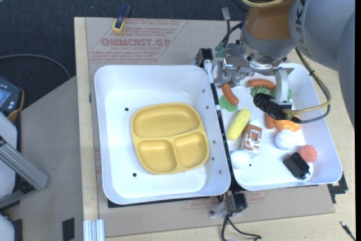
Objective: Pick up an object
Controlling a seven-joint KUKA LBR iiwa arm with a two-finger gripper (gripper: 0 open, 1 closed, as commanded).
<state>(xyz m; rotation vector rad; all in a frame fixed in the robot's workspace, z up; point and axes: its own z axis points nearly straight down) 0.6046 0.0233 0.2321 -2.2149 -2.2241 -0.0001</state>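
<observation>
The bench (141, 45), a brown board with red lettering, carries two shallow white bins side by side. The left bin (113, 172) holds one yellow divided tray (169, 137) near its middle, with bare white floor on all sides of the tray, widest toward the far and left walls. The right bin (321, 121) is crowded: its things lie close together along the shared wall and across the middle, leaving bare floor mainly at the near edge and the right rim. The grey arm (324, 14) with its orange band (273, 0) reaches in from the right, its wrist pointing down over the far end of the right bin. The gripper (228, 79) hangs by the shared wall, above a red sausage-like toy (229, 94) on a green piece (228, 103); whether it is open or closed cannot be told. Nearer lie a yellow corn cob (238, 124), a small printed packet (252, 139), a white ball (286, 138), an orange carrot-like toy (280, 121), a pink round piece (308, 152) and a black block (296, 164).
</observation>
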